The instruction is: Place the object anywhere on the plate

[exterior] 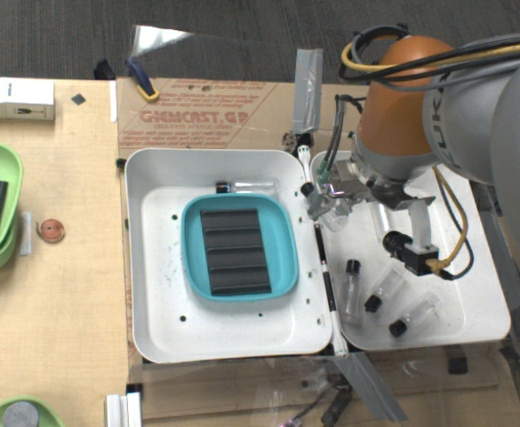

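My claw (331, 205) hangs at the right bin's (482, 327) left wall; I cannot tell its state. The vials (366, 287) lie below and right of me. I judge a square descent over one works best. The nearest vial's (353, 278) long axis runs up-down, cap up. The plate (193, 247) sits left.

The bench (64, 327) is of light wood and it carries two shallow white bins side by side, the left bin (148, 265) and the right bin (477, 314), touching each other. Behind the left bin lies a flat cardboard sheet (197, 114) with red print. On the bare wood at the left lie a green tray (2, 172), a small round brown piece (52, 230) and a white box (15, 100).
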Robot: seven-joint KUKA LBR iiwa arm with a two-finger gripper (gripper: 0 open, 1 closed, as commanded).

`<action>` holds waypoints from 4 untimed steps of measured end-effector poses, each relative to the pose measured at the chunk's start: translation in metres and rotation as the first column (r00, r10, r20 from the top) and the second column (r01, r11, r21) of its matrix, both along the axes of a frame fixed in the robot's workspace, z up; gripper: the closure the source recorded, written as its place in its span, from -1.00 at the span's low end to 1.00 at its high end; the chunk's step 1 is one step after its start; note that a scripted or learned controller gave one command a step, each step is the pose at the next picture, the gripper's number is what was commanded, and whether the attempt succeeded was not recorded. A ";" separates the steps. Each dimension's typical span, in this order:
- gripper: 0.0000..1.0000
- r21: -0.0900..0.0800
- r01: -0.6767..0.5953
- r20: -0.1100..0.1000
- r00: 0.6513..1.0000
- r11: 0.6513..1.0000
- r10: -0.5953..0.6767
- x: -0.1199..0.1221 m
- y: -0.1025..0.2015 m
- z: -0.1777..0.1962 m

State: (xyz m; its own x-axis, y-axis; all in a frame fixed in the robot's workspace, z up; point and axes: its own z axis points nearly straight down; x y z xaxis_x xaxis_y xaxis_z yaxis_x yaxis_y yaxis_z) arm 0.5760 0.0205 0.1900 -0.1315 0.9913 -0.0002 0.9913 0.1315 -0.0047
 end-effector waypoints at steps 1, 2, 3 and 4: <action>-1.00 -0.001 0.001 0.000 1.000 1.000 -0.001 0.000 -0.001 0.000; -1.00 0.000 -0.030 0.001 1.000 1.000 0.030 -0.036 0.015 0.030; -1.00 0.000 0.000 0.001 1.000 1.000 0.000 -0.098 0.002 0.062; -1.00 -0.002 0.019 0.002 1.000 1.000 -0.019 -0.098 0.054 0.067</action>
State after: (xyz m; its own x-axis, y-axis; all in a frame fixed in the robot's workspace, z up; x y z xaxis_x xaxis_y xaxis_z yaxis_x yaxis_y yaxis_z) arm 0.4775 0.0747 0.2572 -0.1124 0.9937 -0.0020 0.9937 0.1124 -0.0034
